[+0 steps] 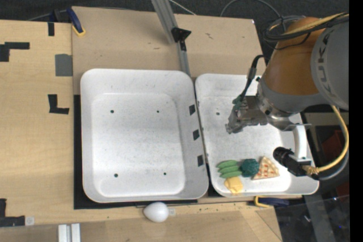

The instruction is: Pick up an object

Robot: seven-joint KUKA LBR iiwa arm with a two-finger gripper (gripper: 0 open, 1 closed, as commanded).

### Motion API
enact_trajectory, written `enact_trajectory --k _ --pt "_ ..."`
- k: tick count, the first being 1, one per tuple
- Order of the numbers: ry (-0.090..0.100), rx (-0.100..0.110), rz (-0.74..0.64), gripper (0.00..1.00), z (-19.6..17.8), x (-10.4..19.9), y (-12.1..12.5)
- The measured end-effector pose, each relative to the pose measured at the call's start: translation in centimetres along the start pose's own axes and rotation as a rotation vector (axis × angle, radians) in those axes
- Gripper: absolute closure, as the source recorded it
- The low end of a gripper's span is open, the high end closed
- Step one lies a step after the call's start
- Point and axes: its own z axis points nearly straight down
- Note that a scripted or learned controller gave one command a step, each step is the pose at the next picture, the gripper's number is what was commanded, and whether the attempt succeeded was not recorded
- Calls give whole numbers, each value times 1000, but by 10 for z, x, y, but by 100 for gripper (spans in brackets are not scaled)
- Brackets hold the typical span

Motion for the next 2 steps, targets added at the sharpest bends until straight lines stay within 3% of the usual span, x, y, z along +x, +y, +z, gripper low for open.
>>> enact_trajectory --k 2 --pt "0 1 -1 100 9 101 3"
